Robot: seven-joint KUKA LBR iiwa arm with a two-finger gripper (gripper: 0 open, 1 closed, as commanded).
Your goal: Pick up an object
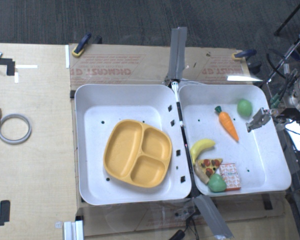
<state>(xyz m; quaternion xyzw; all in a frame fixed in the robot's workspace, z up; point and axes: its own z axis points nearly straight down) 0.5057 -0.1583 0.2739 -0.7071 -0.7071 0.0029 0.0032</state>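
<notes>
Contents of the near corner of the right bin [257, 156]?

A green toy fruit [217, 183] is seen nearest, touching a small red-and-white box [230, 176] just to its right. A toy pizza slice [209, 165] is laid against both, on their left and slightly farther back.

And just behind those?

A banana [201, 148] is found close to the bin's left wall, curved, just beyond the pizza slice.

What is held in the left bin [90, 134]?

A yellow plate [137, 154] divided into three compartments is set flat near the middle. Nothing is seen lying in its compartments.

What is seen farther back in the right bin?

A carrot [228, 125] is laid at a slant, its green top pointing away. It is well apart from the near cluster. A green ball [244, 107] is placed just beyond it, to the right, not touching.

Where is the gripper [255, 122] located?

It is seen over the right side of the right bin, to the right of the carrot and apart from it. Nothing is seen in its grasp. Whether it is released or clenched cannot be told.

And outside the bins?

A roll of tape [12, 128] is laid on the bench [35, 89] to the left. Behind the bins, a sheet of cardboard [120, 66] is pinned by two blue-and-yellow clamps [81, 45].
</notes>
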